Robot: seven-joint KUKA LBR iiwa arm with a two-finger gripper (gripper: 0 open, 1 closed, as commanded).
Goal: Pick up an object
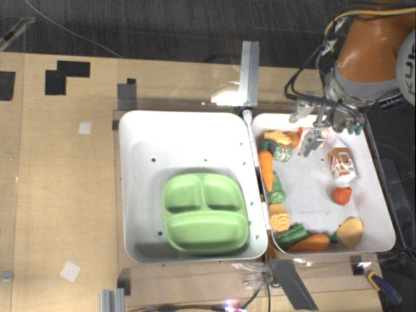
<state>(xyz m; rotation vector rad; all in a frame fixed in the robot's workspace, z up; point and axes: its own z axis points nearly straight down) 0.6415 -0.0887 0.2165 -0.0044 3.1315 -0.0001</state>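
Note:
The right bin (312, 200) holds several toy foods. An orange carrot (266, 168) lies along its left wall, with a green vegetable (277, 192) below it. A small carton (342, 163) and a red strawberry (342, 195) sit at the right. A yellowish pear (350, 231), an orange piece (314, 242) and a green pepper (290, 235) line the near edge. My gripper (313, 137) hangs over the far end of this bin, beside a yellow-orange piece (280, 137) and a small round item (282, 153). Nothing shows between its fingers.
The left bin (143, 142) holds a green divided plate (204, 212). A metal post (249, 77) stands behind the wall between the two bins. The arm's orange band (370, 44) and cables sit above the right bin's far corner.

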